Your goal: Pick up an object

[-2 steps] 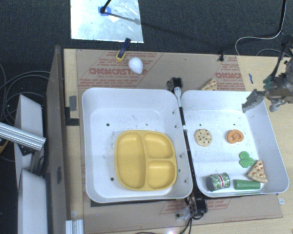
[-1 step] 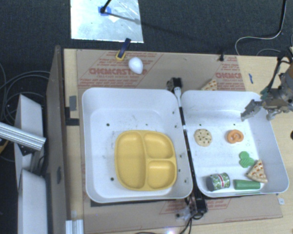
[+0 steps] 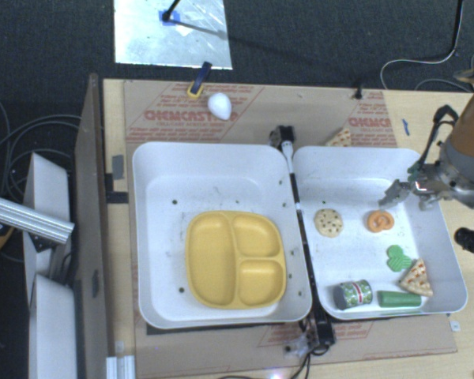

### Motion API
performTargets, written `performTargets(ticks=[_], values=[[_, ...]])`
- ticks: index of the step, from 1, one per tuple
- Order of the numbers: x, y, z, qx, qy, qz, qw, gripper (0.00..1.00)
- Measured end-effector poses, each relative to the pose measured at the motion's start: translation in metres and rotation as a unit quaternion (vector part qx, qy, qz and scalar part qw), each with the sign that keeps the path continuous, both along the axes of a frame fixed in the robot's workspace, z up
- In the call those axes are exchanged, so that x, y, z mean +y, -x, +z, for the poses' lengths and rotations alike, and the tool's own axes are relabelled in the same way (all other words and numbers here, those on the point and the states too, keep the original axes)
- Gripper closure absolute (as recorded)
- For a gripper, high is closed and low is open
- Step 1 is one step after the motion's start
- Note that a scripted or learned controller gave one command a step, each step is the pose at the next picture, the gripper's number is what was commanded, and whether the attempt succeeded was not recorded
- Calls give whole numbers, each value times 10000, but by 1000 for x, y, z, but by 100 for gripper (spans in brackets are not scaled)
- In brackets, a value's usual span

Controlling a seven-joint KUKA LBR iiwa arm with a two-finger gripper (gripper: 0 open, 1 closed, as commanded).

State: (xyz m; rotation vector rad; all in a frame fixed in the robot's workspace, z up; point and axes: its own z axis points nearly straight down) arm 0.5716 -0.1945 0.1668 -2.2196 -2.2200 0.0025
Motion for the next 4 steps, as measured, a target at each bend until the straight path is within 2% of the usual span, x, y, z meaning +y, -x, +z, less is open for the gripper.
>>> performTargets(ticks=[1, 2, 3, 4], values=[[21, -15, -59, -8, -4, 26, 10000, 0], [32, -8, -79, -66, 38, 17, 10000, 0], [29, -11, -65, -115, 59, 10, 9999, 100], [91, -16, -31, -29, -4, 42, 10000, 100]])
